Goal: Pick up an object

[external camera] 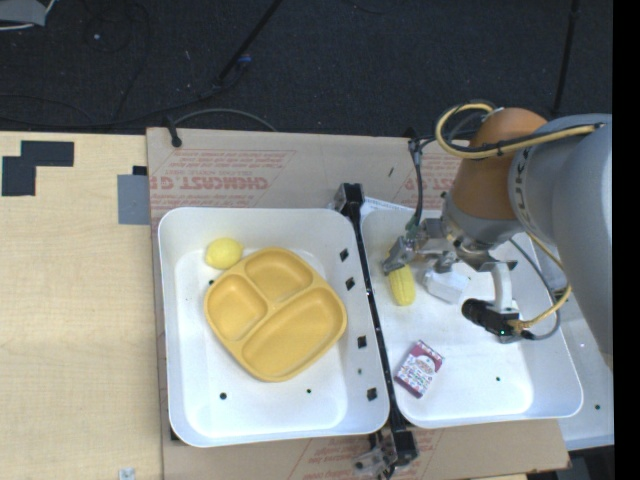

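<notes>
Yellow is most of what you see on this bench. A yellow tray (275, 313) with three compartments lies flat in the left bin (190, 408), and a small yellow ball (224, 253) sits just beside the tray's upper left corner, touching or nearly touching its rim.

Across the black divider (365, 308) from the tray, in the right bin (560, 393), a small yellow corn cob (402, 288) lies close to that divider. The gripper (415, 258) hangs right over the cob's top end, at the end of the grey arm (560, 198) with its orange band (500, 168). From this angle it can't be made out whether the tool is clenched or released, and the cob looks to be resting on the bin floor, not lifted.

A white block (445, 284) lies just right of the cob, under the wrist. Lower down, further from the tray's level, a small red-and-white packet (419, 368) lies flat and tilted, well apart from the cob.
</notes>
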`<act>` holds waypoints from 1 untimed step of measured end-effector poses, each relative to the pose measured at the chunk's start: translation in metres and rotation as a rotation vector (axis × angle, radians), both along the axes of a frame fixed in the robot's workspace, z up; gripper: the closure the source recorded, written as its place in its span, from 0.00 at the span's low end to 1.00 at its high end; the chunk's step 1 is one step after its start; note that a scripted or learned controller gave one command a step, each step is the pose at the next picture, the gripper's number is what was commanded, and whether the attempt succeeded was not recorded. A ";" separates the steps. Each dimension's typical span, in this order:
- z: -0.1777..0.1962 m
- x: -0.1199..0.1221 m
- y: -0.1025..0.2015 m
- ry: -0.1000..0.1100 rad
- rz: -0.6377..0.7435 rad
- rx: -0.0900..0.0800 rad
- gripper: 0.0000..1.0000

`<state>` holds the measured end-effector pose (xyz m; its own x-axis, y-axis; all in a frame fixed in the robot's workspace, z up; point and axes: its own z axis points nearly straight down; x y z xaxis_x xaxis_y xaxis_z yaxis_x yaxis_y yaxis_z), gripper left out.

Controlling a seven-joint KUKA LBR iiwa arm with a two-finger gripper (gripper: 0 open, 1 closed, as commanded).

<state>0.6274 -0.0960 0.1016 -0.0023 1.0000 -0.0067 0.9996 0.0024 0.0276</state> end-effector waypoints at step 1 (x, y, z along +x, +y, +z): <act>0.011 0.001 -0.001 -0.003 -0.002 -0.001 1.00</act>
